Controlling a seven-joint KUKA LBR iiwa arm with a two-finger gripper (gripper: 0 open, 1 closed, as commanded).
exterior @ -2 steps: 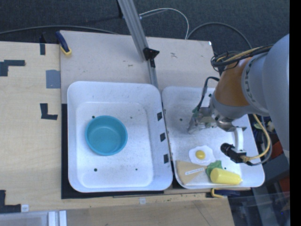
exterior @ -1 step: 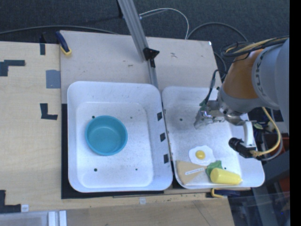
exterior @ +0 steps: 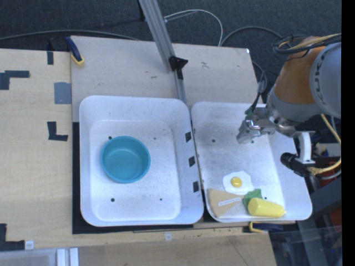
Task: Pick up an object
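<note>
From the camera fixed above the bench, here is the layout: two shallow white bins side by side, and the right bin is our landmark. The grey arm with its orange band comes in over that bin's far right corner, and the gripper hangs above the bin's upper right part, over bare white floor. Nothing sits between its fingers; whether they are apart or together cannot be told from this angle, the tips are just too small and blurred.

Down at the near end of the right bin, the pick candidates are huddled together. A toy fried egg lies flat just inward of the near wall. Nearer the front rim, a tan wedge, looking like a toy slice of cheese or bread, lies flat, and right beside it a yellow toy corn cob with green leaves rests against the near right corner. All three lie well apart from the gripper.

Left of the right bin, the left bin holds a blue bowl, upright, in its left half. A metal pole slants up from the far edge between the bins.
</note>
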